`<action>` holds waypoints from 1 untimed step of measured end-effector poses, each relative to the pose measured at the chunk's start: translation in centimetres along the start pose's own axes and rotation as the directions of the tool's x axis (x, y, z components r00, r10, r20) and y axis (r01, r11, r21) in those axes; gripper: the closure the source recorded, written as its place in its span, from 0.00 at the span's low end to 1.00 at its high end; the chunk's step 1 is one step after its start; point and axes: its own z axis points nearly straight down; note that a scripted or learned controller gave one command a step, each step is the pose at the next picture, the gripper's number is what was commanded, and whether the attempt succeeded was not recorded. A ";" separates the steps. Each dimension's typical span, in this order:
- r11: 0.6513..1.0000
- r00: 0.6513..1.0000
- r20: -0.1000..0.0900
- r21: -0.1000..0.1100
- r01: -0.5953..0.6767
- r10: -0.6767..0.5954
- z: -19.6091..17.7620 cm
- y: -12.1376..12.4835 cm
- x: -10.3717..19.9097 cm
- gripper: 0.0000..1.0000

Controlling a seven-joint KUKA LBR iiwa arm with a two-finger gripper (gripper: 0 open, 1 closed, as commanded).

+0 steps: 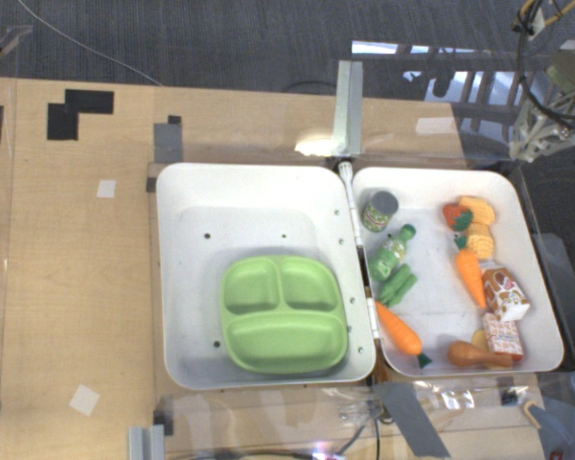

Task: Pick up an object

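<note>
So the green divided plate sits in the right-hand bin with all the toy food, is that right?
Not quite. The camera view shows the green divided plastic plate in the left shallow white bin; the toy food, like the orange toy carrot, lies in the right shallow white bin.

My arm (pixel 556 84) at top right: pale grey-white metal body, blurred, angular bracket at lower end. Black and yellow cables looping above it. I can't make out screws or markings.
</note>
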 end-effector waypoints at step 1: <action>0.990 0.990 -0.019 -0.024 0.136 -0.136 3.1 3.5 4.3 1.00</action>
